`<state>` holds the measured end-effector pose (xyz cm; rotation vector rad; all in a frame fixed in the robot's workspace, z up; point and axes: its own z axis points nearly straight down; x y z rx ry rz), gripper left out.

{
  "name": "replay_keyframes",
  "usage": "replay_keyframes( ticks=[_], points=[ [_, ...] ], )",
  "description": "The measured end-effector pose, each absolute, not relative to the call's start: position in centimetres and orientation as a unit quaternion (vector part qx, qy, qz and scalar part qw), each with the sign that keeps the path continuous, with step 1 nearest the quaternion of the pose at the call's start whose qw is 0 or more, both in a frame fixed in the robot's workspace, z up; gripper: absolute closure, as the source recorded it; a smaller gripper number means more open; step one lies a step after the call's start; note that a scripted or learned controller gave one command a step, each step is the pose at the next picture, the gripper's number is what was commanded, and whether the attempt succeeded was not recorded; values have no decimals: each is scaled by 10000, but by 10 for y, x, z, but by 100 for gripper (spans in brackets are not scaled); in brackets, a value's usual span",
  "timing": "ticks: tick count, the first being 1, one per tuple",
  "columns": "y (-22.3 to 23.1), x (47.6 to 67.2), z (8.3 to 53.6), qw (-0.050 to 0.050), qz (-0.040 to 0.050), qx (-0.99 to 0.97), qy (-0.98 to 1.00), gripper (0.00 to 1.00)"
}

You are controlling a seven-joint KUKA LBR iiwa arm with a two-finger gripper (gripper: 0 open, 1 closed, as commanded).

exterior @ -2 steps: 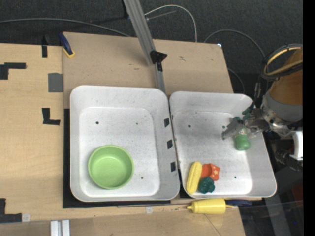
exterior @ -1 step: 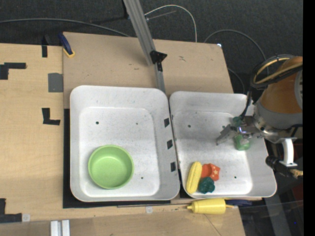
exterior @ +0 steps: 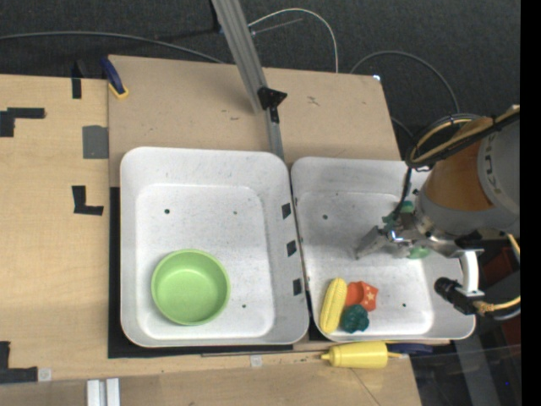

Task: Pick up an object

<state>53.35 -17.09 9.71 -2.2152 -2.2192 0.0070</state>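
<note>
Left bin: green bowl alone, front corner. Right bin: yellow piece, orange-red piece, dark green piece clustered at front wall, touching. My gripper low over right bin floor behind cluster – fingers spread, grasping nothing. Advice to self – shift toward front, straddle one piece only, yellow being freest on its left flank, then clench. Yellow bottle lies outside bin, on bench edge.

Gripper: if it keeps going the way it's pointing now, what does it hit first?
The gripper points left and slightly down over the right bin. Nothing stands in that line; it would probably meet the bare bin floor, or else the bin's left wall. The yellow toy lies lower in the picture, off that line. Depth is unclear.
</note>
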Motion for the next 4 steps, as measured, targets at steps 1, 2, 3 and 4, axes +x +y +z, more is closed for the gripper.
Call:
replay_keyframes(
  ticks=[1,2,3,4],
  points=[
    [-171,535,110,16,9,-7061,-7081,100],
    [-165,527,165,-11,-7,-7067,-7076,100],
    [-160,535,212,-17,-9,-7062,-7080,100],
    [-160,536,265,-22,-9,-7064,-7079,100]
  ],
)
